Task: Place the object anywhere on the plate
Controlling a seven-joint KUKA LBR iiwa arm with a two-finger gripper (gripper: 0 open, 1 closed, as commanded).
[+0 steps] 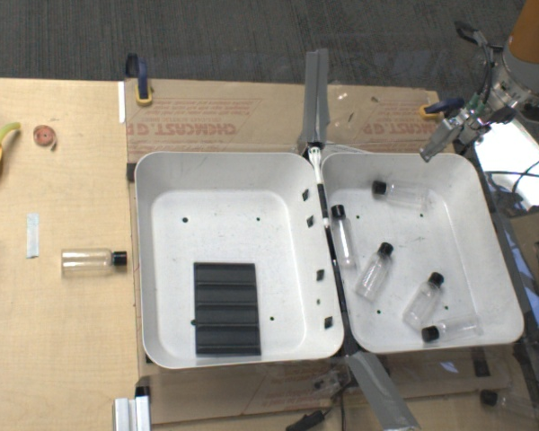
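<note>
Left bin (162,187) holds the black ribbed plate (225,309) at its 6 o'clock, flat, a ready drop target. Right bin (485,205) has five clear bottles scattered loose, candidates for the pick: nearest the arm, one at 12 o'clock (397,190). Gripper (442,142) hangs off the right bin's 1 o'clock corner, parked high outside the rim; can't tell if the jaws are spread. A stray bottle (93,259) lies on the bench at 9 o'clock.

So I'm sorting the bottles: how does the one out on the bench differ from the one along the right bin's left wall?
The bench bottle lies crosswise outside both bins, cap pointing right. The wall bottle lies lengthwise inside the right bin, cap at its far end, and looks slimmer. Both are clear with black caps.
</note>
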